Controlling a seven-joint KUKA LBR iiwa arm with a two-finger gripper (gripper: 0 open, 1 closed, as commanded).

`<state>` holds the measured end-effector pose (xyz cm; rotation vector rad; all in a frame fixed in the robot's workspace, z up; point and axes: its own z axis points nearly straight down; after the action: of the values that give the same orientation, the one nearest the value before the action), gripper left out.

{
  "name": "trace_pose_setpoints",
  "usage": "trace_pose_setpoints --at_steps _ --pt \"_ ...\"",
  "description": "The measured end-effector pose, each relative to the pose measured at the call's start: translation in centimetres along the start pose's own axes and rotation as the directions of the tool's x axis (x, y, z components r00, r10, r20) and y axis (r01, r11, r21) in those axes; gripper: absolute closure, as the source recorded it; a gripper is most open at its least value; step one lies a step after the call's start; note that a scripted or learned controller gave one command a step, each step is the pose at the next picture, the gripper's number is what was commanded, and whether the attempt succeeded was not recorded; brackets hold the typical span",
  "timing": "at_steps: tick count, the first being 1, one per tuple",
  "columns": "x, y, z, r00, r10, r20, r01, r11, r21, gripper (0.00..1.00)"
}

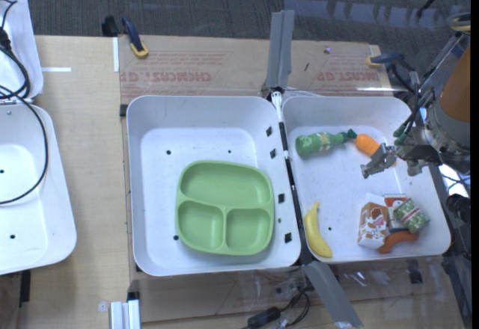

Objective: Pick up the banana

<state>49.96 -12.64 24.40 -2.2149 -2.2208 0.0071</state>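
Note:
The yellow banana lies in the right bin, close to its front left corner and next to the divider between the bins. My gripper hovers over the right side of that bin, well to the right of and behind the banana. Its fingers stand open with nothing between them. The grey arm with its orange band comes in from the right edge.
A green bottle and an orange carrot lie at the back of the right bin. A small carton, a green-and-red box and an orange item sit at its front right. The left bin holds a green divided plate.

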Motion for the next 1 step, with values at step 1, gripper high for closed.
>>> trace_pose_setpoints --at_steps 1 --pt "9.41 -1.65 -4.89 1.0 -0.013 0.002 0.013 1.0 -0.002 0.0"
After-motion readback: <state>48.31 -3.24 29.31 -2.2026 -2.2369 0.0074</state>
